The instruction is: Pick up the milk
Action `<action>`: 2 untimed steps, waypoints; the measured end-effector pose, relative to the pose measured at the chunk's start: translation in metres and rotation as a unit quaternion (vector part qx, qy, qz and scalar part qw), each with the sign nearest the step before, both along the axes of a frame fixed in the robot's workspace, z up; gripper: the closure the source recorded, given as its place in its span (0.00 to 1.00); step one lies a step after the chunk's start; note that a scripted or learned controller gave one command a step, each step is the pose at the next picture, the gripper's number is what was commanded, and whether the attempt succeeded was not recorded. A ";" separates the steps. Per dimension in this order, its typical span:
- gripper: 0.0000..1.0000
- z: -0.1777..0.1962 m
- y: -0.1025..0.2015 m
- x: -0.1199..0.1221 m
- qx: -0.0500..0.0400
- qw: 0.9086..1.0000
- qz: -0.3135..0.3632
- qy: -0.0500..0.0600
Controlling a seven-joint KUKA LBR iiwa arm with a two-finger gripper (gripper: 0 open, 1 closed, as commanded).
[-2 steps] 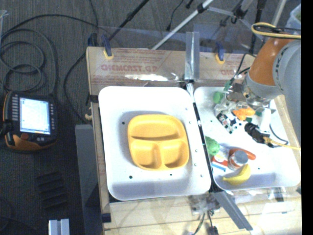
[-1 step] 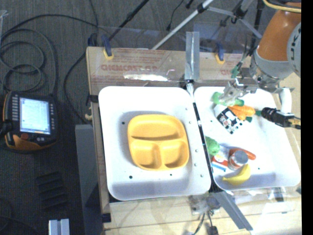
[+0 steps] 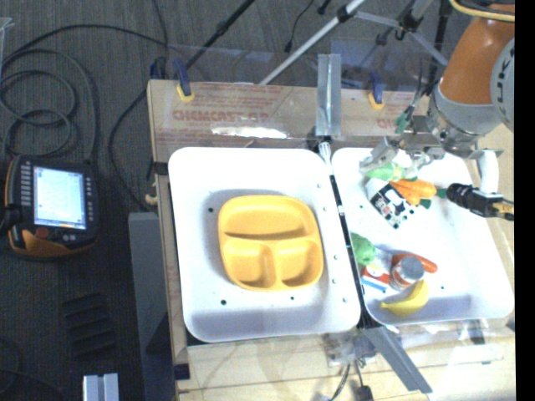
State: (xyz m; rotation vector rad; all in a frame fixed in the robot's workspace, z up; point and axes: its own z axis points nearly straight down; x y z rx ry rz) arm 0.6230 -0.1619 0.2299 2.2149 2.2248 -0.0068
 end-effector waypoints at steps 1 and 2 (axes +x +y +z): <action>0.00 -0.120 -0.048 -0.009 0.000 0.994 -0.108 0.000; 0.00 -0.136 -0.001 -0.027 -0.011 0.999 -0.043 -0.012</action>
